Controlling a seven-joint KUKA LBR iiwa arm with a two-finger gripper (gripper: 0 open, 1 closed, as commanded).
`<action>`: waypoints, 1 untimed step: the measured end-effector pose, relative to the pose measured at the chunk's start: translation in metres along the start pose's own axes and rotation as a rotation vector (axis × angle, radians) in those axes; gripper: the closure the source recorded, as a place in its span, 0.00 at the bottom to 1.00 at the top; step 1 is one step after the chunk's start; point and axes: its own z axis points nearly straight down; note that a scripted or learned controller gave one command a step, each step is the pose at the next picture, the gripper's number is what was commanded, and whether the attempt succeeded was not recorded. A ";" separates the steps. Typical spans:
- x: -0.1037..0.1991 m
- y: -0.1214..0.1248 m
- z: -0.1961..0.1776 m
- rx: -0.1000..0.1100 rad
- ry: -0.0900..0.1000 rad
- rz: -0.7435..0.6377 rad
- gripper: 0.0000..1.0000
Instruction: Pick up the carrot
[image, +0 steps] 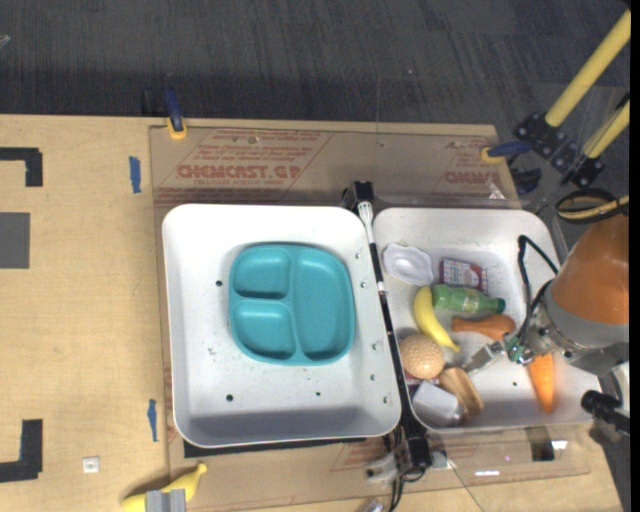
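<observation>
The bench (80, 330) is a wide tan board carrying two white bins set edge to edge. The left bin (200, 400) holds a teal tray (293, 303) with three compartments, lying near its middle with bare floor all round it. The right bin (500, 225) is crowded along its left half. The arm (598, 285), grey with an orange band, leans in over the right rim and covers that bin's right wall.

In the right bin, a banana (431, 318) lies slanted at the middle, touching a green bottle (468, 299) that lies on its side above an orange-brown piece (483, 326). A red-and-white packet (461, 272) sits just above the bottle, and a white cup (407, 264) lies near the upper left corner. A tan ball (421, 355) rests against the dividing wall, with a bread roll (462, 389) and a white lump (434, 401) just below it by the near rim.

The carrot (542, 382) stands nearly upright in the picture, at the bin's lower right, just beside the gripper (490, 354) and below the wrist. Whether the gripper is apart or together cannot be told; it points left toward the ball and roll. Bare floor lies between the roll and the carrot, and along the upper right.
</observation>
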 end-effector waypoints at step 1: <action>-0.003 0.003 -0.012 -0.011 -0.011 0.001 1.00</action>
